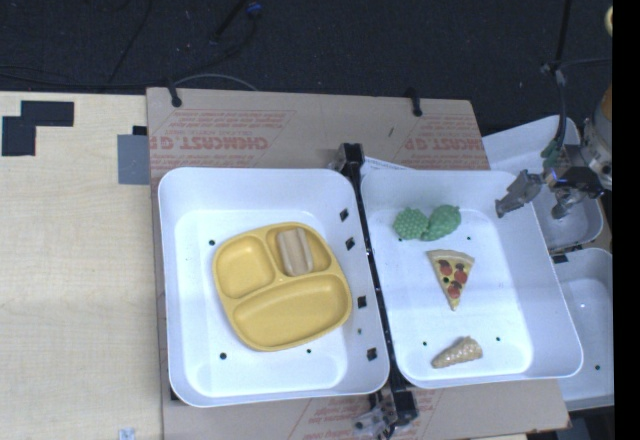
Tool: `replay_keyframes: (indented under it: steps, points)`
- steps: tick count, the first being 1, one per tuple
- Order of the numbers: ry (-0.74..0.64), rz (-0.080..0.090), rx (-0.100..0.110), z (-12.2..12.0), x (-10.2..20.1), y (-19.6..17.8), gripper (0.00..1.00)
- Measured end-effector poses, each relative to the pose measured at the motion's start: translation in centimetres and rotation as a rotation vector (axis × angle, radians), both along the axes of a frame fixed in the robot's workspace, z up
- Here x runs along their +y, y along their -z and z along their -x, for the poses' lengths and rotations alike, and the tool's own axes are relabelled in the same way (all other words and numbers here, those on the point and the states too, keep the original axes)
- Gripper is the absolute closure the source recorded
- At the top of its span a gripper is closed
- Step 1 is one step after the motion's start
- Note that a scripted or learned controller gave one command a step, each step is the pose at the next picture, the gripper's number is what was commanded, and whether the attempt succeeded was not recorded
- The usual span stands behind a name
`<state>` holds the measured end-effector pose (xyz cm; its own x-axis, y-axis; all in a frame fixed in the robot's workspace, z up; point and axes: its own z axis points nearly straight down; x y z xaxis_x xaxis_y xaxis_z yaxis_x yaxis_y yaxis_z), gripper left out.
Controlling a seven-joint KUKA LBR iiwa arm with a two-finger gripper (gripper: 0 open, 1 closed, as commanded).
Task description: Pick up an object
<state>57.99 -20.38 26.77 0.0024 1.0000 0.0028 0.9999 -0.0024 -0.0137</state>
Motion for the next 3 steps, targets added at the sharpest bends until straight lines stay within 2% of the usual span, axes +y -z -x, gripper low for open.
replay_keyframes:
  steps: [1, 3]
  points:
    - [-0.003, 0.003, -0.013, -0.2, 0.0, -0.7, 0.0]
    - [-0.002, 0.0, -0.006, 1.3, 1.0, 10.0, 0.0]
